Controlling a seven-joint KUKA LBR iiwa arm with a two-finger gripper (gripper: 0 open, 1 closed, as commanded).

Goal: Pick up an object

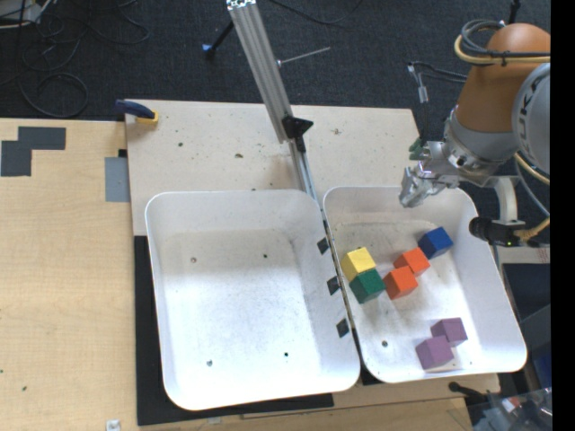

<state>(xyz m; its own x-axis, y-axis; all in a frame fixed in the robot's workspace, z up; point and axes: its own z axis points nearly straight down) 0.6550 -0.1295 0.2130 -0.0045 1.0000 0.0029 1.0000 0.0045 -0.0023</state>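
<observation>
So far nothing has been picked up, going by how things lie across the bench (216, 142) from left to right. At the far left edge of the bench top sits a small blue and yellow clamp (137, 111), well apart from everything else. Next comes the left bin (171, 330), its white floor bare apart from a few dark specks. A slanted aluminium rail (263, 65) rises over the seam between the 2 bins, with black clips along the shared wall. The right bin (503, 348) holds all 7 candidate blocks: a yellow cube (360, 260) sits just above a green cube (367, 285), the 2 touching near the bin's left wall; just right of them 2 orange cubes (407, 272) lie against each other; a blue cube (436, 241) lies just beside the upper orange one; and 2 purple cubes (441, 342) rest together near the front right corner. The gripper (415, 194) hangs over the back rim of the right bin, well apart from every block, the nearest being the blue cube. At this size and angle its metal tip is a small blurred shape, and I cannot tell whether it is spread or pressed together; nothing is visible in its grasp. My judgement is that the task stands at its start: choosing a block, descending onto it, closing and lifting are all left to do. The blue cube looks the least crowded target, while the pairs that touch may shift or jam when approached.
</observation>
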